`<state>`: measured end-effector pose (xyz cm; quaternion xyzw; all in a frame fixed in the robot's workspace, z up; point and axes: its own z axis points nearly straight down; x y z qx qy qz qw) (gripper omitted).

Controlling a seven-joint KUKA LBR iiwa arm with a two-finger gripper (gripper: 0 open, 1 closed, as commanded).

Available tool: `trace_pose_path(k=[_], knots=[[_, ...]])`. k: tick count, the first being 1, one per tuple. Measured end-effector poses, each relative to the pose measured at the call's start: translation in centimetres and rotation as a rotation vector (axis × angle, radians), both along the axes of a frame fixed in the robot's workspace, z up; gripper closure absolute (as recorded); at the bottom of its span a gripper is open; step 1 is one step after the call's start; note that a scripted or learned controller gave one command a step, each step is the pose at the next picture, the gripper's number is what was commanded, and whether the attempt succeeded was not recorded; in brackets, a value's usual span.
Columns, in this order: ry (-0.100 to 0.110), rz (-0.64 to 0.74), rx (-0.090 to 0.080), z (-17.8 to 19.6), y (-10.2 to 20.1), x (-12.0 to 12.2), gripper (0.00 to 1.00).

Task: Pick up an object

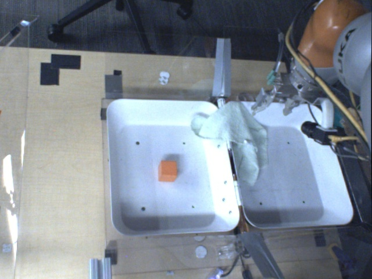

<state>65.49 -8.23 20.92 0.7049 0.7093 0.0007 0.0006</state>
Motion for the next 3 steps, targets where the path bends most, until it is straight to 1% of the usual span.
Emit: trace_pose_path(k=[1, 2, 3], knots=[[0.000, 0.000, 0.000, 0.0, 0.0, 0.0, 0.00], [-0.006, 0.048, -0.001, -11.2, -0.3, 0.8, 0.00], [-0.010, 0.049, -0.001, -10.1, -0.2, 1.0, 1.00]])
